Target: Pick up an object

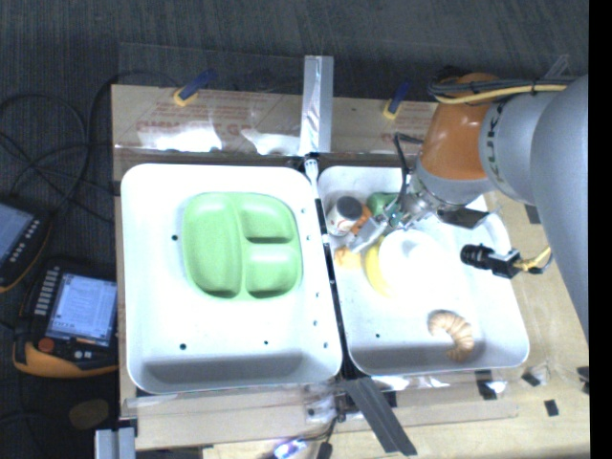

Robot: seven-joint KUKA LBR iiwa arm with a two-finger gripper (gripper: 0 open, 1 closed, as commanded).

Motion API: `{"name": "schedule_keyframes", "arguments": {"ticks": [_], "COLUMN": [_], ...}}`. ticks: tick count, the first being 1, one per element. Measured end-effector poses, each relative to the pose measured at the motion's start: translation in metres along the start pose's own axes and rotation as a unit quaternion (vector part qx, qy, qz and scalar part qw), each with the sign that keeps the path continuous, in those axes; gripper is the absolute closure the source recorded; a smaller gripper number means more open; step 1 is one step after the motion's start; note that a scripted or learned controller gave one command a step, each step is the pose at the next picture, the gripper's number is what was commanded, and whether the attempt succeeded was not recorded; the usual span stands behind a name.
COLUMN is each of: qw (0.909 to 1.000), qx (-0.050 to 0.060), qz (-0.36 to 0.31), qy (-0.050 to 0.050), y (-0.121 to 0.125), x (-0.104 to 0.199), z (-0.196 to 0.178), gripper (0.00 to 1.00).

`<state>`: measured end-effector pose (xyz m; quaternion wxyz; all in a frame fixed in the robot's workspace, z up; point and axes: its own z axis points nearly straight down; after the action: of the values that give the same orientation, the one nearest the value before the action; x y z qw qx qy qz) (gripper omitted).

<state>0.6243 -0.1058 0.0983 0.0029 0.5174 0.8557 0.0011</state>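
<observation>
My gripper (pixel 381 220) reaches down into the upper left part of the right bin (pixel 497 338), over a small pile of objects. Under it sit a round white and dark object (pixel 341 208), a green object (pixel 381 201) and an orange piece (pixel 361 220). A yellow banana-like object (pixel 375 268) lies just below the gripper, next to a white item (pixel 413 254). A tan, curled croissant-like object (pixel 453 331) rests near the bin's front right. The fingers blend with the pile.
The left bin (pixel 153 342) holds a green divided tray (pixel 241 243). A black fitting with a cable (pixel 490 256) sticks out at the right bin's right side. A handheld pendant (pixel 67 304) lies off the bench at left.
</observation>
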Motion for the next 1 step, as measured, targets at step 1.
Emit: {"name": "schedule_keyframes", "arguments": {"ticks": [1], "qw": [1.0000], "qx": [0.000], "qz": [0.000], "qy": [0.000], "y": [0.0000], "x": [0.0000], "z": [0.0001], "gripper": [0.00]}}
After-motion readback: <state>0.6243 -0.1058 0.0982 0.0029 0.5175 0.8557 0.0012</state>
